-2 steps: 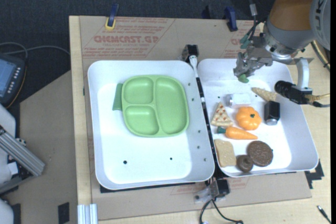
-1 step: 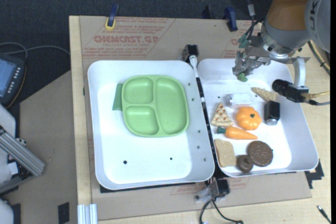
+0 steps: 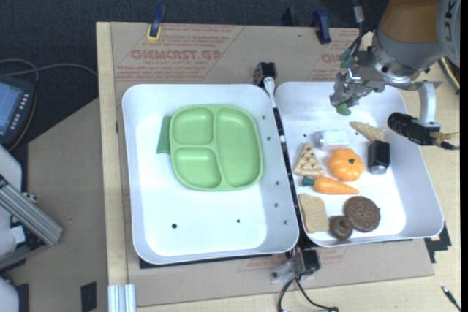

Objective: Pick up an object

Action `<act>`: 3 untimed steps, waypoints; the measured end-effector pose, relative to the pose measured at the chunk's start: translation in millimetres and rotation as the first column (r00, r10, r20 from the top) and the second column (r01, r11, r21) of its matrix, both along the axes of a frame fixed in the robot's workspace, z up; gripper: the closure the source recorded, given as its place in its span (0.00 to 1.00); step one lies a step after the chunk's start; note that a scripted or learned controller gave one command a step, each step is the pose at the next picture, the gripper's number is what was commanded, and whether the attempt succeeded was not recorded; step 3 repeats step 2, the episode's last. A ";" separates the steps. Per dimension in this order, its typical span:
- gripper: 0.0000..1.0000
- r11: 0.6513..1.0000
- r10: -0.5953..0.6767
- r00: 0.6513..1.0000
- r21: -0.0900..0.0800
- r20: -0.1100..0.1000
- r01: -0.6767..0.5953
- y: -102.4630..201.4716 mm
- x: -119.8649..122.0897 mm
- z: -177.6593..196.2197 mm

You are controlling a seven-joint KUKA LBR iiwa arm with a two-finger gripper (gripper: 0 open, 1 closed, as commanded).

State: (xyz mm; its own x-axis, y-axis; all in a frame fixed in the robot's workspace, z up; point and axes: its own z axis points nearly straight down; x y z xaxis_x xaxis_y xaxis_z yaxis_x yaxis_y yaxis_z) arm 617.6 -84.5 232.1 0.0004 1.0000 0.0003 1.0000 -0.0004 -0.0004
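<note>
Cardboard-covered bench (image 3: 219,47) with 2 white bins side by side. A green divided plate (image 3: 216,146) is seen in the left bin (image 3: 146,215). Toy foods are clustered in the right bin (image 3: 417,208): pizza slice (image 3: 308,160), orange pumpkin (image 3: 346,164), carrot (image 3: 335,186), cookie (image 3: 362,213). The gripper (image 3: 344,104) is poised over its far end, possibly pinching something small and green; finger state cannot be told.
</note>
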 end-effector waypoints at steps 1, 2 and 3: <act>1.00 1.000 0.001 1.000 0.000 -0.002 -0.001 6.0 -3.7 -2.9; 1.00 1.000 0.000 1.000 -0.001 -0.002 0.000 0.9 4.9 -17.2; 1.00 1.000 0.000 1.000 -0.001 -0.002 0.000 0.9 4.9 -17.2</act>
